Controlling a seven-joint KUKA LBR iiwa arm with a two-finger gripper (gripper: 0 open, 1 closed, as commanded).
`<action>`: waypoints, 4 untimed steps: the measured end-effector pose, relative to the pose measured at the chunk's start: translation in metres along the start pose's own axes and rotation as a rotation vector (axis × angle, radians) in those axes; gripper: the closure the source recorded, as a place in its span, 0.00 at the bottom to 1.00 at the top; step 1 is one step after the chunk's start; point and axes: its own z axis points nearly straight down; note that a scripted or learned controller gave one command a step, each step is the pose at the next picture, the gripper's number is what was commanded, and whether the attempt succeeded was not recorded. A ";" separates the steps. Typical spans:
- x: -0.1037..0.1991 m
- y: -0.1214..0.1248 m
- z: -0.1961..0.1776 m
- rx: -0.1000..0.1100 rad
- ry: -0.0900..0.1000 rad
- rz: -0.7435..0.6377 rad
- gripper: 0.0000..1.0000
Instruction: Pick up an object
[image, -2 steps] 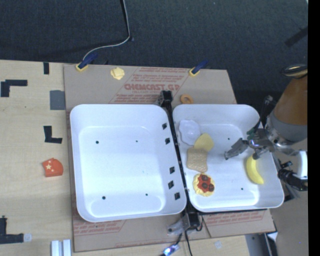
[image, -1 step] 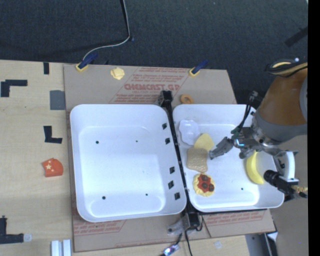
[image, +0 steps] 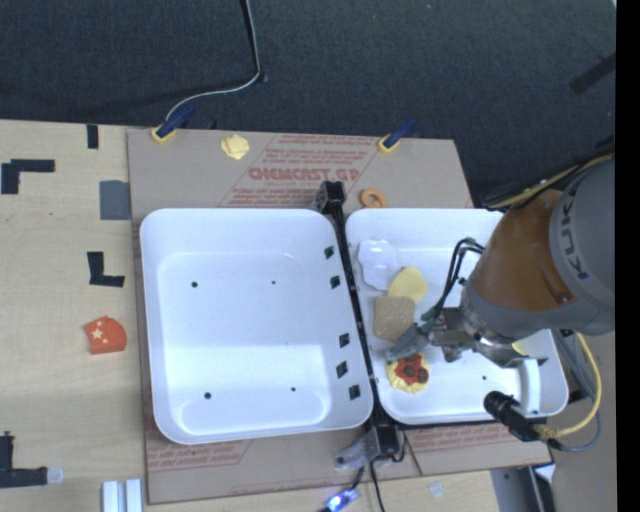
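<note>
The right bin (image: 455, 400) holds a white crumpled piece (image: 377, 262), a pale yellow object (image: 407, 283), a tan sponge-like block (image: 392, 318) and a small yellow and red toy (image: 409, 373). My gripper (image: 412, 342) reaches in from the right and is low in the bin, between the tan block and the yellow and red toy. Its dark fingers touch or nearly touch both. The arm's orange band (image: 520, 265) and grey wrist cover much of the bin's right half.
The left bin (image: 240, 320) lies beside it, across a black divider (image: 340, 290). On the cardboard behind sit a yellow scrap (image: 235, 147) and a small orange ring (image: 371, 198). A red object (image: 106, 335) lies on the bench at far left.
</note>
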 end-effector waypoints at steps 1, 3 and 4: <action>-0.054 0.005 0.053 -0.010 0.004 0.002 0.00; -0.024 0.003 0.052 -0.012 -0.005 0.004 0.00; -0.022 0.004 0.043 -0.011 -0.005 0.002 1.00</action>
